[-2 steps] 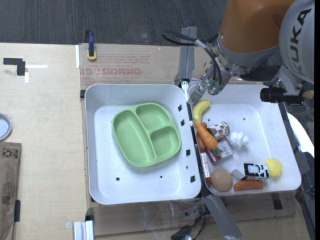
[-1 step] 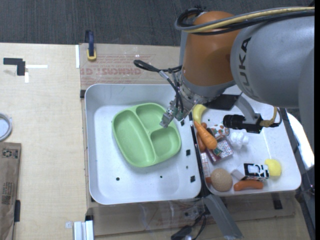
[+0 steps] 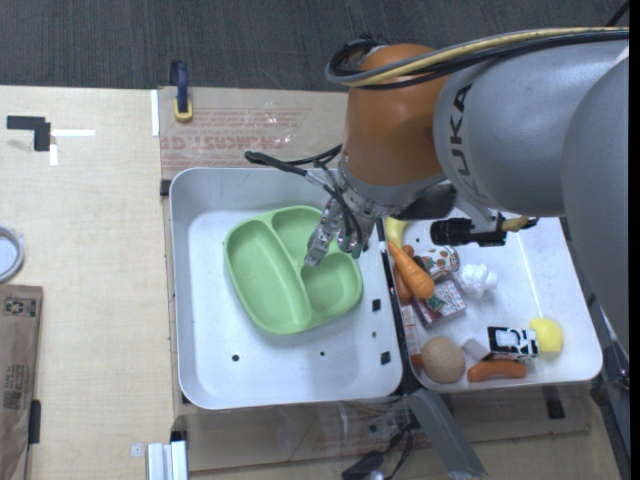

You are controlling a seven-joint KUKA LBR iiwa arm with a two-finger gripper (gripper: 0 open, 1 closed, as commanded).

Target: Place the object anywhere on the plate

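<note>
My claw (image 3: pixel 333 236) hung over the green plate (image 3: pixel 290 273), which lay in the left bin (image 3: pixel 200 298); its tips sat above the ridge that splits the plate into compartments. From that slanted view I could not tell whether my fingers were apart or together, and I saw nothing between them. My grey arm (image 3: pixel 540 118) with its orange band (image 3: pixel 395 118) reached in from the right, crossing above the right bin (image 3: pixel 570 268). The loose things all lay in that right bin: a carrot (image 3: pixel 412 271) against the wall next to the plate's bin, a snack packet (image 3: pixel 440 293) just beside it, a crumpled white piece (image 3: pixel 478 277), a brown egg (image 3: pixel 443 359) near the front wall, a small orange sausage-like piece (image 3: pixel 496 371) beside the egg, a black-and-white block (image 3: pixel 512 341) and a yellow lemon (image 3: pixel 546 335).
</note>
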